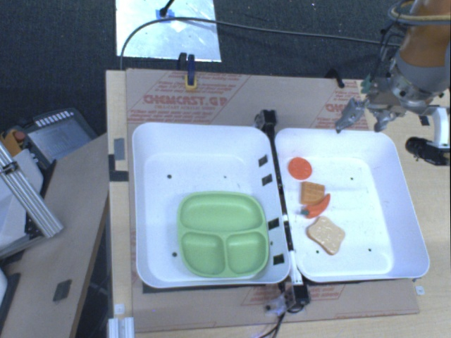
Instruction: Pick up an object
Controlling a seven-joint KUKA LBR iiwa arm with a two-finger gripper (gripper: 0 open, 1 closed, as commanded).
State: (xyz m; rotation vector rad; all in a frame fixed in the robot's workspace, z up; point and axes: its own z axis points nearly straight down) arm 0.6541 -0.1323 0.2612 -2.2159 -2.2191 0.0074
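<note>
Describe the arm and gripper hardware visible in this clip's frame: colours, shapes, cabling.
The arm shows an orange band with a thin cable looped around its top. Below sits a grey metallic wrist. The gripper has two short, dark grey fingers projecting from the silver body.

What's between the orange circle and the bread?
In the camera view, an orange square and a red piece lie between the orange circle and bread.

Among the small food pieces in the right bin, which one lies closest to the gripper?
The round orange-red slice. It lies at the top of the cluster, nearest the gripper; the tan square piece, red pepper and bread slice lie further down.
</note>
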